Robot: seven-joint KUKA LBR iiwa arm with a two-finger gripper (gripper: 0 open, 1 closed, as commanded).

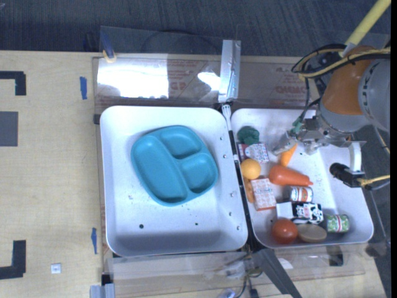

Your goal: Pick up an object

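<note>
**Arm hovered over the crowded right bin, no catch confirmed**

The grey arm came in from the right, orange band (345, 92) showing above the wrist, and the gripper (302, 136) sat over the upper part of the right bin (347, 194). Whether its fingers were wide or narrow could not be told; the wrist hardware covered them from above, and nothing was visibly clamped between them. So no object could be counted as held.

Just beside the gripper's lower left lay a small orange wedge-shaped piece (287, 156), and directly below that a toy carrot (289, 177), lying on its side across the bin's middle. Those looked like the nearest candidates, simply because the tool stood right over them.

The rest of the pick stock was packed along the bin's left wall and bottom edge: a dark green round item (249, 133) at the top, a small printed packet (257, 152) below it, a yellow fruit-like ball (250, 169), a red-and-white carton (263, 194), a small can (302, 194), a black-and-white box (307, 212), a red tomato-like ball (284, 230), a tan disc (312, 233) and a green-labelled can (339, 223). That crowding left little finger room, which probably made the looser carrot the better bet.

Over in the left bin (124, 185), a blue divided plate (174, 163) lay alone, flat and tilted diagonally.
</note>
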